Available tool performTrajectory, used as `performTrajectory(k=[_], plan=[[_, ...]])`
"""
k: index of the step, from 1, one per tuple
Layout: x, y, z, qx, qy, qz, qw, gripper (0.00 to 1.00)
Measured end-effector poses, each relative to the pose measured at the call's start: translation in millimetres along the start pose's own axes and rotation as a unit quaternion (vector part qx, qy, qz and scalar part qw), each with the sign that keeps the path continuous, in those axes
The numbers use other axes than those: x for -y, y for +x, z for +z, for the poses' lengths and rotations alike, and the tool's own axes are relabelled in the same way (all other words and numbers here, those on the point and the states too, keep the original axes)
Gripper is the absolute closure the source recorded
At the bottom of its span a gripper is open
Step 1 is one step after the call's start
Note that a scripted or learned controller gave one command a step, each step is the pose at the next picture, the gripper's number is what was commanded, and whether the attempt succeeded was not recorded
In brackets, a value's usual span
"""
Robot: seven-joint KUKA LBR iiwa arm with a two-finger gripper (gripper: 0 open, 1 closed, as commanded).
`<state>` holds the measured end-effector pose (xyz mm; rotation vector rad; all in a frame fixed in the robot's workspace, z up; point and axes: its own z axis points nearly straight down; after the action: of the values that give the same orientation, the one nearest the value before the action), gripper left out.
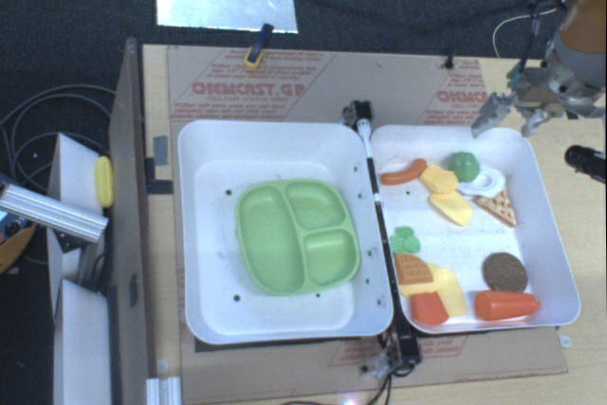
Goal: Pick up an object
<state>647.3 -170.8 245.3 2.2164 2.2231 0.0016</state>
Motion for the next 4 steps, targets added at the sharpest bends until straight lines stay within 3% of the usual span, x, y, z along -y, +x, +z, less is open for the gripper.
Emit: performTrajectory(k=[2, 3, 4], plan=[[-20, -17, 121, 0.0, 0.002, -0.001, 1.0, 0.0], [-21, -3, 162, 0.0, 0.001, -0.001, 1.0, 0.0], [-23, -5, 148, 0.001, -0.002, -0.002, 1.0, 1.0]])
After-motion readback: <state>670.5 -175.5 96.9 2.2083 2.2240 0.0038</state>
